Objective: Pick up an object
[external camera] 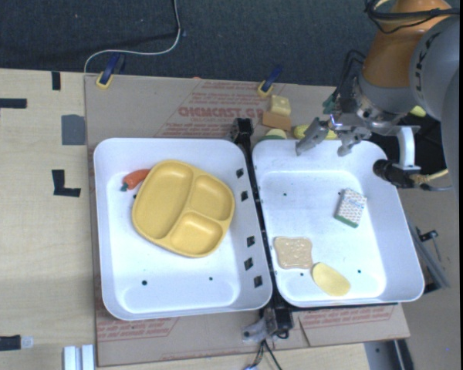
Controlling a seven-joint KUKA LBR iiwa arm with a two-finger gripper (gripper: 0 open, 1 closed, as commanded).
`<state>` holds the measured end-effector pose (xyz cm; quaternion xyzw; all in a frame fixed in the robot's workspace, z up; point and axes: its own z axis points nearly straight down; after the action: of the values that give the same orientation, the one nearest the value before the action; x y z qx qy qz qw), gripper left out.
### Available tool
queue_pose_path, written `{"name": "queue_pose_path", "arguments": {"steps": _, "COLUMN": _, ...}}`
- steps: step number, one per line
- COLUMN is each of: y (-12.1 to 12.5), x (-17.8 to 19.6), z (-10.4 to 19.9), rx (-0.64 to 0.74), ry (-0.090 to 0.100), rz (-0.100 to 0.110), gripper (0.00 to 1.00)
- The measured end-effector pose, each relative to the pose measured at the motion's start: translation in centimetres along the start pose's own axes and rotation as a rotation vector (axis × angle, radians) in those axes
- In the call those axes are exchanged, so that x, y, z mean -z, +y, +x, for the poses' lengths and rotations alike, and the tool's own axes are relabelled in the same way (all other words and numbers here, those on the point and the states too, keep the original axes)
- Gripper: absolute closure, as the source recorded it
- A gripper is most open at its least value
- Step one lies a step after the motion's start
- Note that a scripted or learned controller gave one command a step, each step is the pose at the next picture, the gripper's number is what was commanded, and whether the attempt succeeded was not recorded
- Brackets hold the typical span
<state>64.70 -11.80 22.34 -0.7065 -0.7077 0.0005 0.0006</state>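
Over the back rim of the right bin (393, 230), my pincer (328, 139) hangs spread wide and holds nothing. The sponge (350, 207) lies toward five o'clock from it, near the bin's middle, its long axis running roughly from twelve to six.

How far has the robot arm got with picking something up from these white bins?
Nothing looks picked up yet. The open two-finger gripper hangs empty over the right white bin's far edge. The speckled sponge block, tan toast slice and yellow oval piece lie untouched, so grasping remains.
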Motion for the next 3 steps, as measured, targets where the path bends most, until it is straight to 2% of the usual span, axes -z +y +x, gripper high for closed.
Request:
{"name": "queue_pose_path", "arguments": {"steps": 1, "y": -9.4, "x": -2.3, "z": 3.8, "rx": -0.001, "ry": 0.003, "rz": 0.008, "gripper": 0.0}}
{"name": "queue_pose_path", "arguments": {"steps": 2, "y": -14.0, "x": -8.5, "z": 1.7, "rx": -0.005, "ry": 0.001, "rz": 0.009, "gripper": 0.0}}
{"name": "queue_pose_path", "arguments": {"steps": 3, "y": -14.9, "x": -14.1, "z": 2.5, "rx": -0.001, "ry": -0.001, "rz": -0.001, "gripper": 0.0}}
